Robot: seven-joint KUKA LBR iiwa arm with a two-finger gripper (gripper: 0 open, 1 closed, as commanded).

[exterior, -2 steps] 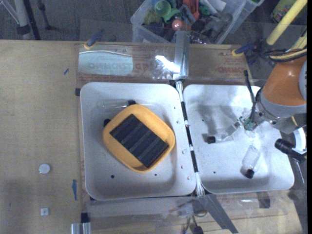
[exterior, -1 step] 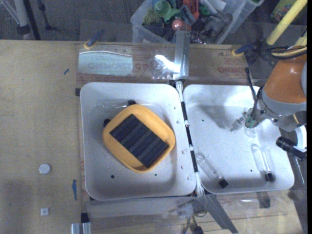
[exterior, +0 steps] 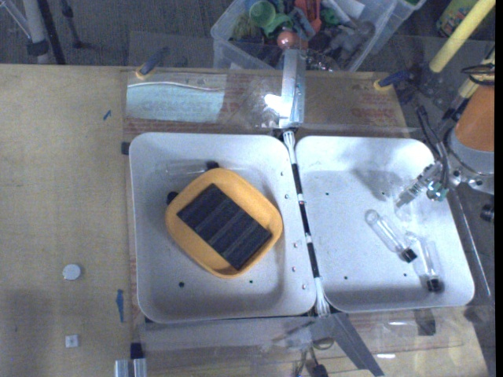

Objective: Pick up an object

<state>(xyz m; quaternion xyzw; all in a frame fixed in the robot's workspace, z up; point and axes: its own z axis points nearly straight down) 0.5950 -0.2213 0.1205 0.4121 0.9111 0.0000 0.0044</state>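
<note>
The gripper is hanging over the right bin, its thin fingers looking slightly parted with nothing between them. Two clear tubes are lying just below and in front of the fingertips. To grip well, it probably needs to be coming straight down astride the nearer tube, across its width.

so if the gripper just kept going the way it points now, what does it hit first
Probably the clear tube lying in the right bin: the gripper points down-left toward it from the bin's right edge. Depth is unclear, so it might meet bare floor first.
</note>
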